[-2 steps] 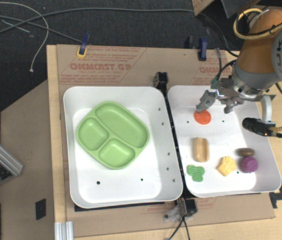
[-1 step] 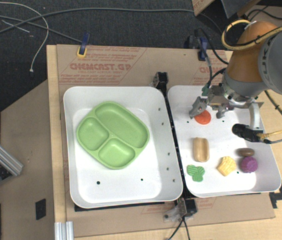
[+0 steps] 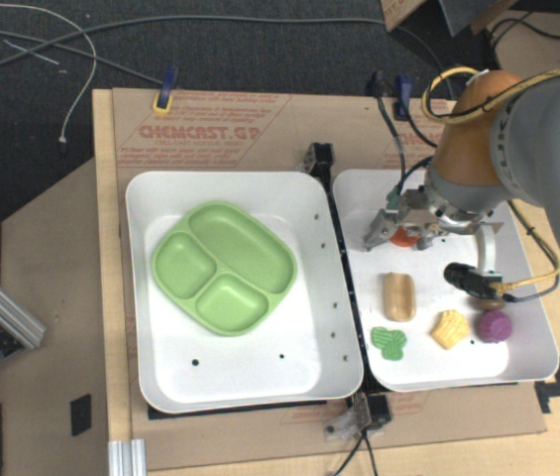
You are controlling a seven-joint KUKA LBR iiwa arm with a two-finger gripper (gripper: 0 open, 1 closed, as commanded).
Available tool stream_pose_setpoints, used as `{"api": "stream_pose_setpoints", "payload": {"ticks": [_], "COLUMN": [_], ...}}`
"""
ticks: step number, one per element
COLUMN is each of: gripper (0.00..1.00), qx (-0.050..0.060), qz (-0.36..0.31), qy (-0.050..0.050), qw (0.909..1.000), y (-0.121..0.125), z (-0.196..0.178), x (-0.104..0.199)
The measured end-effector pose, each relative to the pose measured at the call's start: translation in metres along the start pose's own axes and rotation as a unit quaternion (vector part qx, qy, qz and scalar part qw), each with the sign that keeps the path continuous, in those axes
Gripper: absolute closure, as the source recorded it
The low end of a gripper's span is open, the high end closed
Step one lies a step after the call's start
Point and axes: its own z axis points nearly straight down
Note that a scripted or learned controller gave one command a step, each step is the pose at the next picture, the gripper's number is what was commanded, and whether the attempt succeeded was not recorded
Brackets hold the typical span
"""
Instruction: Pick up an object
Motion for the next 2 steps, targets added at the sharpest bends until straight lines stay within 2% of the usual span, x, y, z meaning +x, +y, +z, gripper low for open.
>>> {"api": "stream_pose_setpoints", "payload": {"ticks": [1, 2], "gripper": [1.00, 1.00], "qx": [-0.002, -0.003], "qz": [0.000, 0.001], "qy": [0.000, -0.001], "qw": [1.0000, 1.0000], "y": [0.001, -0.007], "z": [-0.013, -0.062], "x": [0.000, 0.001]}}
